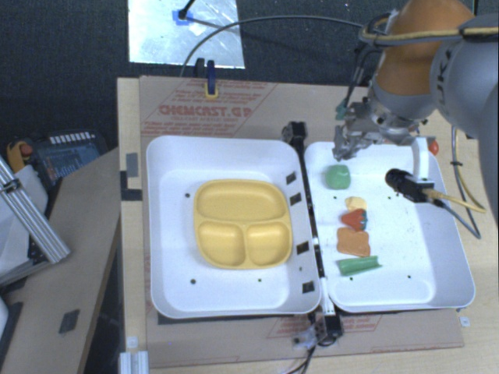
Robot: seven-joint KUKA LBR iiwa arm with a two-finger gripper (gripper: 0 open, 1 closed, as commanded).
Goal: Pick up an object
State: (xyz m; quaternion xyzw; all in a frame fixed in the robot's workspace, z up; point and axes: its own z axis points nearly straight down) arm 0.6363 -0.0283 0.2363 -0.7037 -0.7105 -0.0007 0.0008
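My gripper (344,151) hangs over the far left part of the right bin (437,279), just above and behind a round green object (337,177). Nothing shows between its fingers. Nearer the front of that bin, in a column, lie a small yellow piece (355,203), a red piece with a blue spot (354,219), an orange piece (354,243) and a long green piece (358,265).
The left bin (168,287) holds a yellow divided tray (242,223). A black cylindrical fitting (404,183) with cables sticks out over the right bin's right side. A black divider strip (306,209) runs between the bins.
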